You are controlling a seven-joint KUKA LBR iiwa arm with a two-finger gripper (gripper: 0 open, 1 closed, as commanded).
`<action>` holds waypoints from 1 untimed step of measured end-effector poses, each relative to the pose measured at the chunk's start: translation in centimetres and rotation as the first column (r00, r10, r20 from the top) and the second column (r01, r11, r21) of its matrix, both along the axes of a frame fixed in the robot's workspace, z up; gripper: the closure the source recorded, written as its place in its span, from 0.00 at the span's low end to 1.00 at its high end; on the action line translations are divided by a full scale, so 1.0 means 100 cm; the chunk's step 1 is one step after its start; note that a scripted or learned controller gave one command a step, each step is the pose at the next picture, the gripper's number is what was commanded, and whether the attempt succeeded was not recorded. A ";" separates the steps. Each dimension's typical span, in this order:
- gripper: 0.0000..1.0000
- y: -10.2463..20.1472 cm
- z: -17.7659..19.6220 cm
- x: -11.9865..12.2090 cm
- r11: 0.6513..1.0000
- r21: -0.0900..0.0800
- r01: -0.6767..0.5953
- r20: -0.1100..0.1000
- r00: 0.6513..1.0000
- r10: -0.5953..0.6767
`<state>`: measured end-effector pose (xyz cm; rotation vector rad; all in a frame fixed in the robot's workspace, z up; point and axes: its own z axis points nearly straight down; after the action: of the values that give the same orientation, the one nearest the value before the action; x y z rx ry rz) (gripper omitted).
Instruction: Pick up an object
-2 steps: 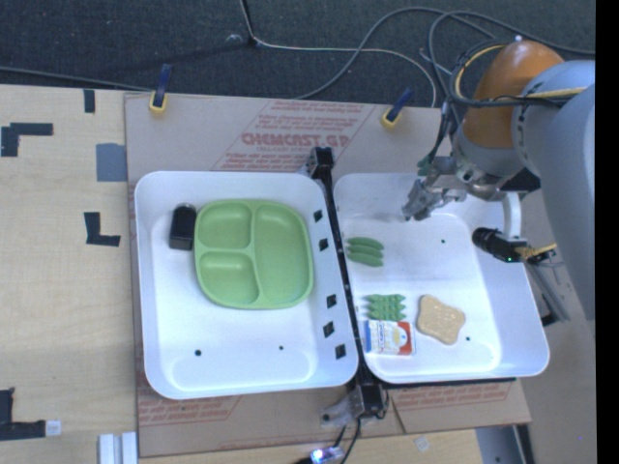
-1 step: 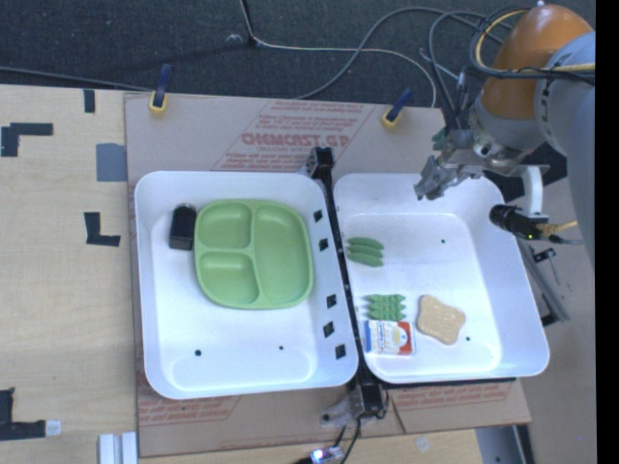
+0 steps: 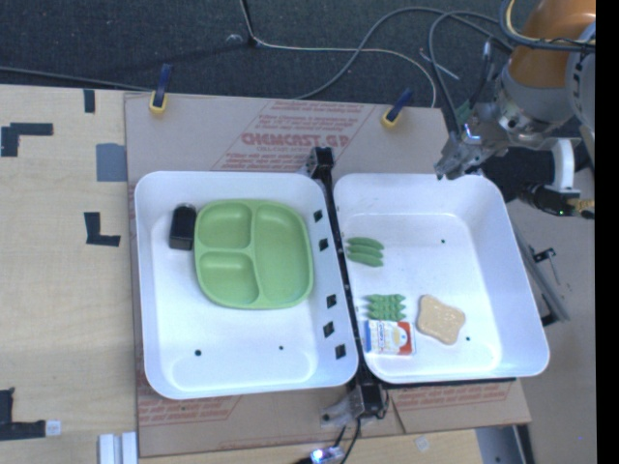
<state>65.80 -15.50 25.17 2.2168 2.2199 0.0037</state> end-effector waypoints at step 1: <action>1.00 0.000 0.001 0.000 1.000 0.001 0.000 -0.005 1.000 0.000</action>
<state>65.82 -15.46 25.30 2.2198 2.2229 -0.0008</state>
